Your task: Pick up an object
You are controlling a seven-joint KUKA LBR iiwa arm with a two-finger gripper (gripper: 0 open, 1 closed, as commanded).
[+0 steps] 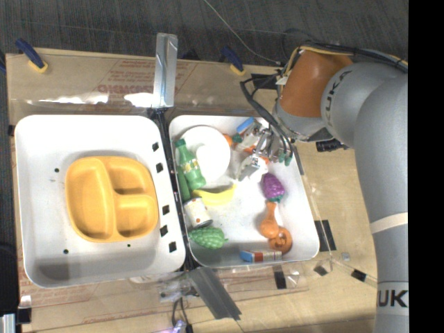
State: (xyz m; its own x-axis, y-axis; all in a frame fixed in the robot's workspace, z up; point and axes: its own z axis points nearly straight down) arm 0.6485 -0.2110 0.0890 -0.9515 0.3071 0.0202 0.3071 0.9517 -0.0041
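On the desk (90,75), the left bin (41,151) is sitting with a yellow divided tray (111,196) lying flat in its middle. Just beside it, across the dark divider, the right bin (305,214) is holding a crowd of small things. Along its left wall a green bottle (187,165) is lying lengthwise, touching the edge of a white plate (208,151) that is occupying the upper left of this bin. A yellow banana (218,195) is curving just below the plate, with a small red-and-white can (198,214) beside it and a green bumpy toy (208,238) resting near the lower left corner. Further right, a purple grape bunch (273,186) is lying near the middle, an orange toy (274,231) is lying below it, and a thin marker-like item (260,256) is resting against the bottom wall. The end effector (258,150) is hanging low over the upper part of the right bin, just right of the plate and above the grapes, among small coloured pieces; whether it is released, clenched or grasping anything is not something I can tell. The grey arm (374,137) is reaching in from the right.
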